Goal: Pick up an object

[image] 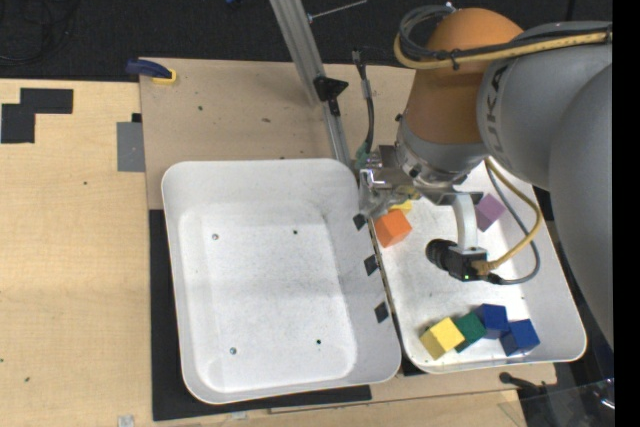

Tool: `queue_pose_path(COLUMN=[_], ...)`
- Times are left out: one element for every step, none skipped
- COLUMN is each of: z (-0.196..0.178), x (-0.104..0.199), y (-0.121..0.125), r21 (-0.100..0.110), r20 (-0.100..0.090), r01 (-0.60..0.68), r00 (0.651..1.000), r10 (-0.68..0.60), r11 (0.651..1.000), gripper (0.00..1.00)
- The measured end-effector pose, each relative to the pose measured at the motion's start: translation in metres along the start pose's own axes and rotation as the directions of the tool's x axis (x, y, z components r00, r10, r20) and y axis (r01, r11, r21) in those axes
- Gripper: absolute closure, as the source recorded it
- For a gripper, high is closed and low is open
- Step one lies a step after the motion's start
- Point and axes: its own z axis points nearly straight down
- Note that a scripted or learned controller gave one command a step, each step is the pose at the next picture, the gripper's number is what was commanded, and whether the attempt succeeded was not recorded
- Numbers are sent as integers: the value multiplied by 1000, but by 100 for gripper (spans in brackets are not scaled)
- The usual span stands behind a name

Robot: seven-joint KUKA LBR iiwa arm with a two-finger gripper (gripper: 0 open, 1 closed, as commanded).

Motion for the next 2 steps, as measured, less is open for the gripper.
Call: queue_pose_path(z=[-11, -10], x=[47, 46], y=[23, 21], r21=[0, 4], r20=[-1, 2], r01=[1, 4], r00=[1000, 1000], r10=[-1, -4], r11=[1000, 1000], gripper=[100, 0])
